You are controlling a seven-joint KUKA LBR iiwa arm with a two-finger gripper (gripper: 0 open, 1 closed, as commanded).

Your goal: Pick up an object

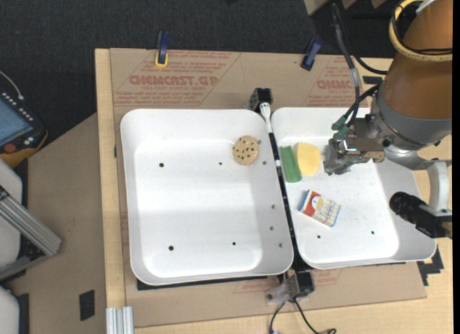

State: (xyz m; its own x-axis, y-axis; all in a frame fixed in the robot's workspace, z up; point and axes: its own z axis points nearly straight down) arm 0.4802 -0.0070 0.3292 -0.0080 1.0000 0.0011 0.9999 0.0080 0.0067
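Although nothing sits visibly between the fingers, hard to call from above: dark gripper (338, 159) on the grey arm with the orange band (420, 74), too foreshortened to tell how far open, and no hold on anything to be seen.

Gripper position: low over the right shallow white bin (381, 243), toward its far half, just beside the near-by yellow piece on the side away from the divider.

Likely reason for that stance: lined up next to the cluster by the inner wall, probably for a descent on the yellow or green item; a judgement only.

Right bin contents: rounded yellow soft-looking object (309, 159) near the far inner corner, touching or almost touching a green oblong block (290, 163) lying along the inner edge; flat white, red and blue printed packet (319, 207) nearer the middle, tilted, well apart from the other two.

Left shallow white bin (144, 203) contents: round tan cookie with dark chips (246, 150), flat on the floor near the far edge toward the inner side.

Candidates for the pick: yellow object closest to the gripper; green block pressed near the wall, so probably awkward for fingers to straddle; packet flat and free on all sides.

Bin support: both bins side by side on a brown cardboard sheet (215, 70), held at its far edge by a blue clip (162, 48).

Task progress: by appearance not yet achieved, everything resting on bin floors.
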